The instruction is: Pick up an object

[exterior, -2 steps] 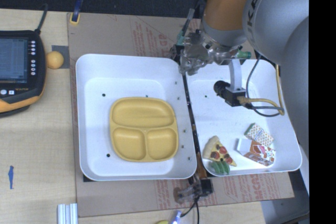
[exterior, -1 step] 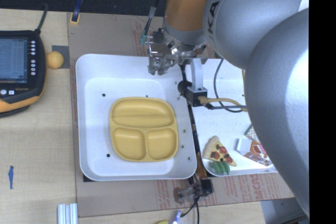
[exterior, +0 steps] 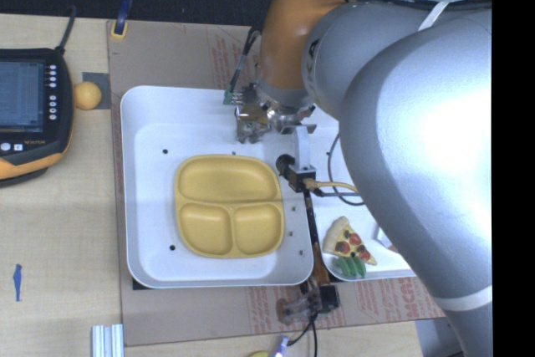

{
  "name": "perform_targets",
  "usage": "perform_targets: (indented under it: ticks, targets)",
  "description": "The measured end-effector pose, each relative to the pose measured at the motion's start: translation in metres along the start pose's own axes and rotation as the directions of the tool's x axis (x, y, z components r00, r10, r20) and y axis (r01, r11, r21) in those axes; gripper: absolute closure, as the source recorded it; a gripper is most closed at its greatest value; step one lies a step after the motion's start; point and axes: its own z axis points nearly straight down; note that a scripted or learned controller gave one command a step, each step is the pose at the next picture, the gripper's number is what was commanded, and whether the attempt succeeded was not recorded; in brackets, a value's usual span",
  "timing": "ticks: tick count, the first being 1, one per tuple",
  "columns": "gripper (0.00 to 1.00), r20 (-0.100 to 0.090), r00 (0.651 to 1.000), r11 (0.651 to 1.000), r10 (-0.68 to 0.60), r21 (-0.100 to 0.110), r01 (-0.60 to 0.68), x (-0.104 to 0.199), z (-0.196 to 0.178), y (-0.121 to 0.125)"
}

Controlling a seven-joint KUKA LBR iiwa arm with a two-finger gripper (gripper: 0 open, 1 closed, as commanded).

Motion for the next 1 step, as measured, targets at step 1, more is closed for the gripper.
perform_targets:
  ticks: [1]
  targets:
    - [1.00, -0.002, 1.000, 1.000, -0.003, -0.002, 0.003, 0.1193, 0.0195, 0.0117]
